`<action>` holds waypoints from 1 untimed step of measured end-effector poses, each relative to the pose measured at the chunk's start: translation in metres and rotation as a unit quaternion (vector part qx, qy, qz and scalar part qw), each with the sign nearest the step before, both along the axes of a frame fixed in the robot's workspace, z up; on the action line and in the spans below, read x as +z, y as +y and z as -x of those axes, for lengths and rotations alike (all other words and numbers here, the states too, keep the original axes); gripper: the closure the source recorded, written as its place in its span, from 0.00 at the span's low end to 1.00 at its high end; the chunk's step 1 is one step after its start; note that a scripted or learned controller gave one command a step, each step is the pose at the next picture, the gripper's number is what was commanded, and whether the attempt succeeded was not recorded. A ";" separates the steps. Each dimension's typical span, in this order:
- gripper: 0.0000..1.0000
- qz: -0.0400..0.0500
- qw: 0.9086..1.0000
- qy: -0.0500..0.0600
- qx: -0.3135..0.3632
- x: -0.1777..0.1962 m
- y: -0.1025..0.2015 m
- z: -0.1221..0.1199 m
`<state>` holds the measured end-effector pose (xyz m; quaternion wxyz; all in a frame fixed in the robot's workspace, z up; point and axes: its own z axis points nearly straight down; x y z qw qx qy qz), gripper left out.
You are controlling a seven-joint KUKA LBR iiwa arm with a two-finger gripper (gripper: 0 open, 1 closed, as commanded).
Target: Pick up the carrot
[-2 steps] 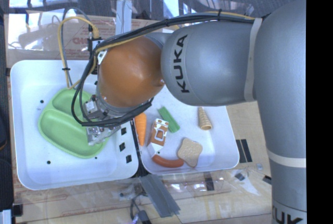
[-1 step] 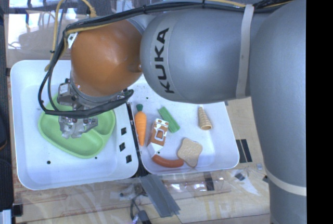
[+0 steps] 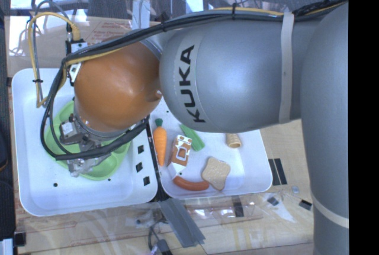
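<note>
Looming across the upper right of the frame, the big grey arm (image 3: 237,64) with its KUKA lettering reaches over toward the left, its orange band (image 3: 115,88) sitting over the upper part of the left bin (image 3: 29,189). Below that band, at centre-left, the gripper (image 3: 80,153) hangs low over a light green plate or bowl (image 3: 100,170) in the left bin, wrapped in loops of black cable (image 3: 50,106), and from this angle I cannot tell how the gripper is set or whether anything is in it. Over in the right bin (image 3: 260,180), the carrot (image 3: 160,142) lies on the bin floor along the left wall, just beside the divider between the two bins, green top pointing toward the upper edge of the frame, well apart from the gripper. Just to its right sits a small orange and white carton (image 3: 181,150), with a green vegetable (image 3: 192,136) partly tucked under the arm above it. A red sausage (image 3: 190,184) lies near the lower edge of that bin, a slice of bread (image 3: 216,172) just beside it, and a small tan piece (image 3: 234,141) rests toward the right.
</note>
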<state>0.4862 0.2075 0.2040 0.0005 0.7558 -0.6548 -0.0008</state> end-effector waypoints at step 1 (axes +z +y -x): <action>1.00 -0.001 1.000 -0.001 0.002 0.010 0.002 -0.001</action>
